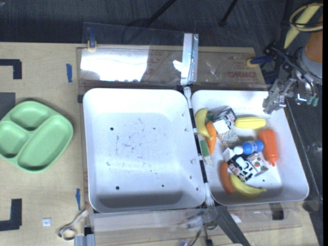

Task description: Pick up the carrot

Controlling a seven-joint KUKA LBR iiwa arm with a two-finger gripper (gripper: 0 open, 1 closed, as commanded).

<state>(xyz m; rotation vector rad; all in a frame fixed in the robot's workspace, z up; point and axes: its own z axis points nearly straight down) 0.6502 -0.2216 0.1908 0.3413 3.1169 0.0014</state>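
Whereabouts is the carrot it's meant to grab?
The carrot lies in the right-hand bin, near its right wall, just right of the blue-capped bottle and below the yellow corn-like piece.

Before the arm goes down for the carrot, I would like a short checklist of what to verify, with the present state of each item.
1. Carrot located: ok. The carrot lies in the right bin, near its right wall.
2. Top of the carrot free: ok. Nothing lies on it.
3. Room around it: not ok. A blue-capped bottle lies close on its left and a yellow corn cob lies just above it.
4. Gripper above the carrot: not ok. The gripper is at the bin's upper right corner, off from the carrot.
5. Fingers ready to grasp: cannot tell.
6. Gripper carries nothing: cannot tell.
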